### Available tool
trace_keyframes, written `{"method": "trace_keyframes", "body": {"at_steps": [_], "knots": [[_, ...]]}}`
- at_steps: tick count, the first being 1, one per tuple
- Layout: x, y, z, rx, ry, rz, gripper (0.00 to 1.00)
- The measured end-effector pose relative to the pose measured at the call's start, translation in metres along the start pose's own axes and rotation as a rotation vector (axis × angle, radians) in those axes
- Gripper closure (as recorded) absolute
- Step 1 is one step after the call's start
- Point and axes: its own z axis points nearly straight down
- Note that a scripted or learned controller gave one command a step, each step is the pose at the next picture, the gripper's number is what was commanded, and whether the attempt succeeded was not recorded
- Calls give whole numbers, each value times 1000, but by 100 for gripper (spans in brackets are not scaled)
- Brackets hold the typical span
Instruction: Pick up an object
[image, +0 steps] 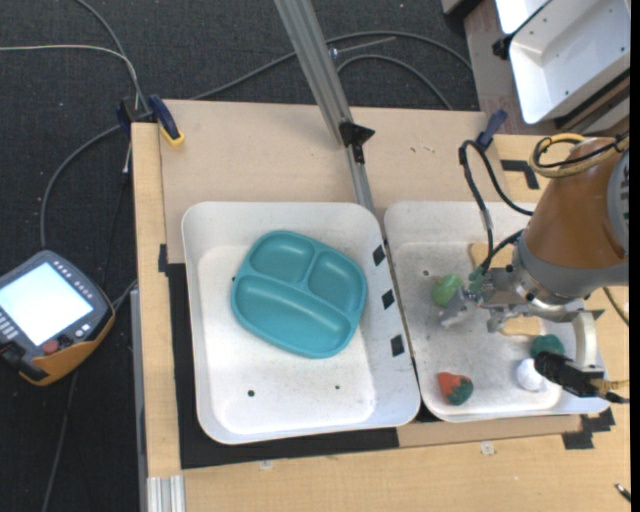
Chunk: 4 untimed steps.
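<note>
The arm reaches into the right-hand bin (425, 225) from the right, and the gripper (478, 300) sits low, just beside a small green object (445, 290) near the bin's left side; whether the fingers are apart or together I cannot tell, the wrist and cabling blur that spot. That green piece looks like the pick in hand, so the smart play is to centre over it, drop straight down and close squarely without nudging it toward the bin wall. Other candidates share the bin: a red-and-green toy (455, 387) near the front edge, a white ball-like item (528, 375) and a teal piece (546, 346) close under the arm, plus a tan item (520, 325) partly hidden. The left bin (215, 400) carries a teal divided plate (298, 292), well apart. Cables (478, 195) loop over the surface (250, 150) near the wrist and could snag.
</note>
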Motion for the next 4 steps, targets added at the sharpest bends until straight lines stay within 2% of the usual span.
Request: {"method": "trace_keyframes", "body": {"at_steps": [1, 2, 3, 4], "knots": [[-4, 6, 47, 0, 0, 0, 0], [-4, 7, 75, -8, -1, -1, 0], [-5, 9, 62, -17, -5, 1, 100], [-7, 14, 17, -13, -4, -2, 100]]}}
